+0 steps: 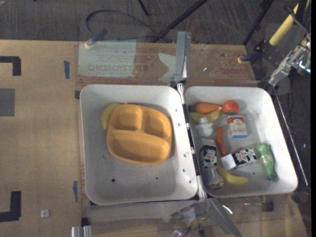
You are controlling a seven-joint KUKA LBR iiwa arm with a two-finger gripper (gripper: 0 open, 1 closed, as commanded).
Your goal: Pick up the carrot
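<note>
The carrot (207, 107) is orange with a green stub at its left end. It lies flat near the back wall of the right bin (284, 132), beside a red tomato-like piece (230, 106) and just behind a yellow banana (207, 116). My gripper (289, 65) appears as a pale metallic piece at the upper right. It sits outside the right bin's back corner, well away from the carrot, and holds nothing that I can see.
The right bin also holds a white bottle (205, 129), a red-and-white carton (237, 127), a red chili (220, 142), two cow-print cartons (240, 157), a green bottle (266, 161) and another banana (232, 177). The left bin (94, 147) holds an orange divided plate (139, 134).
</note>
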